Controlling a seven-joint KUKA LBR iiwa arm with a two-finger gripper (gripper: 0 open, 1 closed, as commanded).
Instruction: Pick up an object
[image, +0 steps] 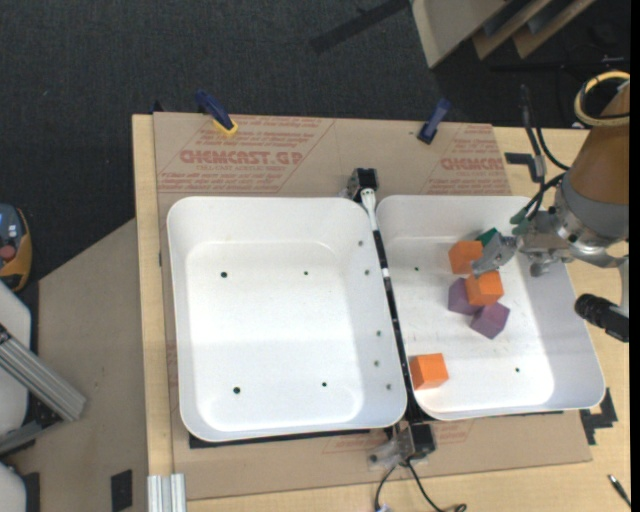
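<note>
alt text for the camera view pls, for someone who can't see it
A grey and orange robot arm reaches in from the right, its gripper low over a cluster of orange blocks, purple blocks and a green piece in the right bin. Another orange block sits apart near the front; beside it is the left bin.

Cardboard-topped bench (260, 150), two white bins (190, 300) (side by side)

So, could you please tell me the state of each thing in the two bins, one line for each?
Left bin: flat on the bench.
Right bin: holds blocks.
Orange block: lying alone near the front edge.
Clustered blocks: orange and purple, bunched together.
Gripper: low over the cluster; grip unclear.
</note>
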